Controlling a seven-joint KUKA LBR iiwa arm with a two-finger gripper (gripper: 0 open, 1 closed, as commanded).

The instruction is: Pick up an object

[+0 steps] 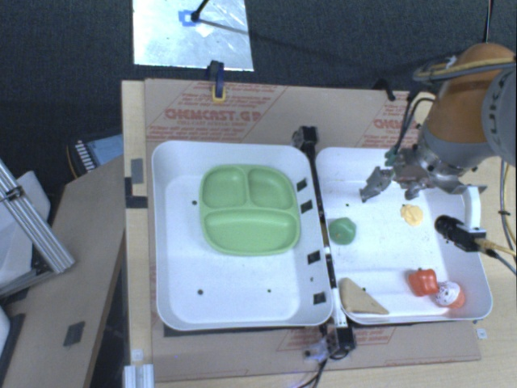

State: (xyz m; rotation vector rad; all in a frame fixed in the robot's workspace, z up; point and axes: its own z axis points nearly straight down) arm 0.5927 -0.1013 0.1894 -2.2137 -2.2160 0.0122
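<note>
The right bin [367, 162] holds a green round lump [342, 231] near its left wall, a small yellow piece [412, 214], a red-orange object [422, 281], a small white and red object [447, 294] and a tan wedge [361, 297] at the front. My gripper [393, 187] hangs over the back of this bin, open, with nothing between its fingers. The yellow piece lies just in front and to the right of it. The green lump is further forward and to the left.
The left bin [174, 281] holds a green divided plate [249, 210]. A black divider [317, 217] runs between the bins. The arm [464, 111] reaches in from the back right. A black fitting with a cable [456, 233] sits at the right bin's right rim.
</note>
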